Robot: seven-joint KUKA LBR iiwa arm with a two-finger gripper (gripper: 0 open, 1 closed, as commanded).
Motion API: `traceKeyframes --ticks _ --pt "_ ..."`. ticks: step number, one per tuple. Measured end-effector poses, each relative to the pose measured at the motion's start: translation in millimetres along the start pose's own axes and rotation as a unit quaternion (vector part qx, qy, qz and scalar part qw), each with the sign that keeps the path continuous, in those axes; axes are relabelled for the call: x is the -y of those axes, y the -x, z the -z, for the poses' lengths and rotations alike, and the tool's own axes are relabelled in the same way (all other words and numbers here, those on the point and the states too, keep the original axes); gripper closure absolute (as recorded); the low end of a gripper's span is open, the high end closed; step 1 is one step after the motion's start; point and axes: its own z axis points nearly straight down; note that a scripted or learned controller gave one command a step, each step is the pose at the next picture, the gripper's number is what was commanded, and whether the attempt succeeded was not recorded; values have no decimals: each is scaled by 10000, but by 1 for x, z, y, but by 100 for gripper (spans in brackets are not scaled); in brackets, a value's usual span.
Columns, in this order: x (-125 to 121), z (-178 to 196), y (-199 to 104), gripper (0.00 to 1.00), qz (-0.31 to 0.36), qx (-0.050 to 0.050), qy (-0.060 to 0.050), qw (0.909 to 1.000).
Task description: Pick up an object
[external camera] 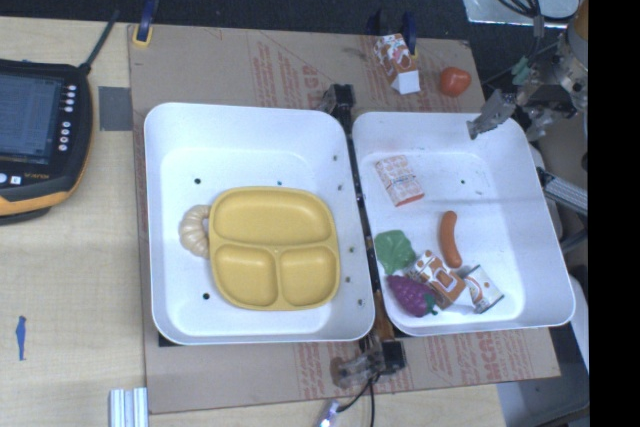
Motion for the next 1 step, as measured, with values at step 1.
traceKeyframes --ticks 1 --pt "39 -161 21 0 1 -5 -21 10000"
